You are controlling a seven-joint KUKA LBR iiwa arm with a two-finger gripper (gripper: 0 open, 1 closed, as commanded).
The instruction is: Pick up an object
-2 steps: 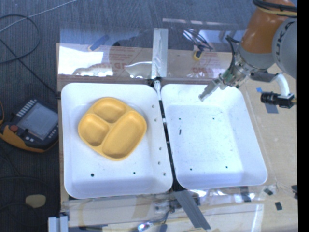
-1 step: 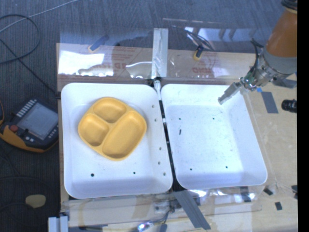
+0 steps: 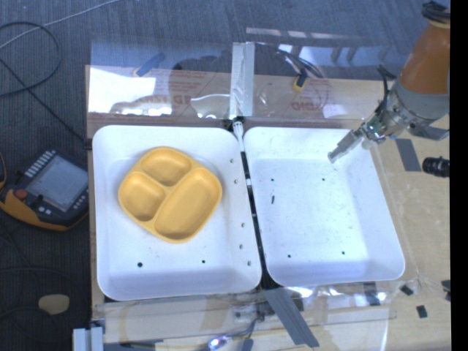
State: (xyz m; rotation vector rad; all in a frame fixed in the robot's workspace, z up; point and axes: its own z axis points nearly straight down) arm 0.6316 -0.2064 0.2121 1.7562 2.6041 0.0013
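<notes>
A yellow plate (image 3: pixel 170 193) with three compartments lies flat in the left white bin (image 3: pixel 110 269), slightly left of that bin's middle. My gripper (image 3: pixel 339 152) hangs over the upper right part of the right white bin (image 3: pixel 380 262), far to the right of the plate. It points down and to the left from the orange-banded wrist (image 3: pixel 428 57). Nothing shows at its tip.
A taped divider (image 3: pixel 247 189) runs between the two bins. A clear plastic sheet (image 3: pixel 219 93) covers the bench behind them. A teach pendant (image 3: pixel 51 189) and cables lie on the floor to the left.
</notes>
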